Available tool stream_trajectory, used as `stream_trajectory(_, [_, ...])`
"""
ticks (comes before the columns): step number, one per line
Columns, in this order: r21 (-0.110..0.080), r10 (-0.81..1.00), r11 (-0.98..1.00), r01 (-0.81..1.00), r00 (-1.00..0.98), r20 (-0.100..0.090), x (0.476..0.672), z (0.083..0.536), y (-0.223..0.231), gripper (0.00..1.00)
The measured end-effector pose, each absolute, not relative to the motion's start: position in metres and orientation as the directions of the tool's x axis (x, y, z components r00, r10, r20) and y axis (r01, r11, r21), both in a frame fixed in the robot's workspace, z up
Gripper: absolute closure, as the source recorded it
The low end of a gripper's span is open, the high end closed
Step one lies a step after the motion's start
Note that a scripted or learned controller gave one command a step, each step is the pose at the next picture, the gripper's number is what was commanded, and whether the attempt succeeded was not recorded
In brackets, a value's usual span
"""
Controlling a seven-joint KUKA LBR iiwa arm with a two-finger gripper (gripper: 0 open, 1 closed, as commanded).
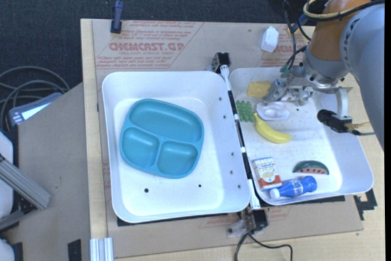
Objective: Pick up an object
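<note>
the gripper (287, 93) hangs low over the far part of the right bin (360, 159), just above a small clear, glassy-looking object (273, 111) that lies between a yellow block (258, 89) and a banana (271, 131). whether the gripper is spread or pressed together cannot be told, as the wrist hides it from above. the clear object seems light, thin and slippery, likely to slide or flex, so a pinch across its narrow width looks safest. the banana, just beside it, is firmer and curved and would take a grip at mid-length. a green piece (245, 112) sits against the bin wall. nearer the camera lie a small carton (267, 171), a blue bottle (294, 187) and a watermelon slice toy (311, 167). the left bin (116, 192) holds a blue divided plate (161, 137). the clear object's outline is hard to make out against the white.
</note>
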State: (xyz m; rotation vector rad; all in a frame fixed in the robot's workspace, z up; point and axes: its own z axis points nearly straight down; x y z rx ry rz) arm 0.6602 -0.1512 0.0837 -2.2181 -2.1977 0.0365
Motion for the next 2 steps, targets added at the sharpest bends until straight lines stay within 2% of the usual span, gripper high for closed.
stream_trajectory(1, [-0.004, 1.000, -0.003, 1.000, 0.002, -0.004, 0.666, 0.094, -0.121, 0.00])
stream_trajectory(2, [0.003, 1.000, 0.000, 1.000, 0.000, -0.012, 0.668, 0.092, -0.103, 0.00])
